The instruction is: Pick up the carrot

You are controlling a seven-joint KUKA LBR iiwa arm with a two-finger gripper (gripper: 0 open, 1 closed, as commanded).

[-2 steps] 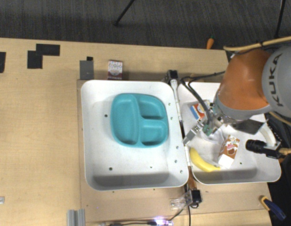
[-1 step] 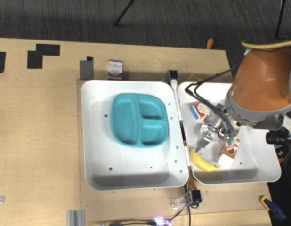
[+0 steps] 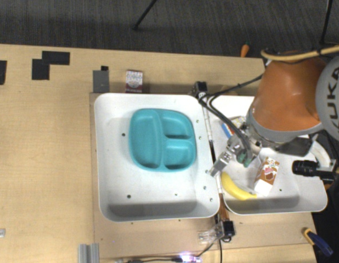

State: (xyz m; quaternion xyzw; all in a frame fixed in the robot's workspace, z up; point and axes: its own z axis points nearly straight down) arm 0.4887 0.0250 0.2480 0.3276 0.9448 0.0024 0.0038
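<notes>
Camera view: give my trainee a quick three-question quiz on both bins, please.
1. True or false: the teal divided plate lies in the left bin.
2. Which fruit lies near the front wall of the right bin? A) banana B) apple C) orange
3. Fill in: the gripper hangs over the ____ bin, near the divider between the bins.

Key: 1 true; 2 A, the banana; 3 right.

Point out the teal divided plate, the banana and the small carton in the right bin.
teal divided plate (image 3: 161, 139), camera view, on its middle divider.
banana (image 3: 235, 188), camera view, middle of the yellow curve.
small carton (image 3: 266, 175), camera view, on its printed front face.
</notes>
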